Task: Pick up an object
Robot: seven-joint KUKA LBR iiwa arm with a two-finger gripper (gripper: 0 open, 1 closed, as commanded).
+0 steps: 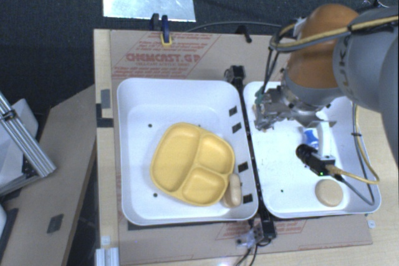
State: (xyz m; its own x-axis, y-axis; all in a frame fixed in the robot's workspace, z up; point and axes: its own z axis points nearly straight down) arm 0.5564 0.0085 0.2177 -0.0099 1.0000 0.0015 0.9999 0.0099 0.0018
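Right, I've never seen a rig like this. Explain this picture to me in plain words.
This is one photo from a camera fixed above a bench, looking down at a slant. The grey machine coming in from the right is a robot arm with an orange band. At its end is a pincer for picking things up.

Two shallow white bins sit side by side. The left bin holds a yellow divided plate and a small beige lump against the plate's edge. The right bin holds a round beige piece and a blue-and-white item.

The pincer is over the right bin's upper left part. Nothing can be seen held in it.
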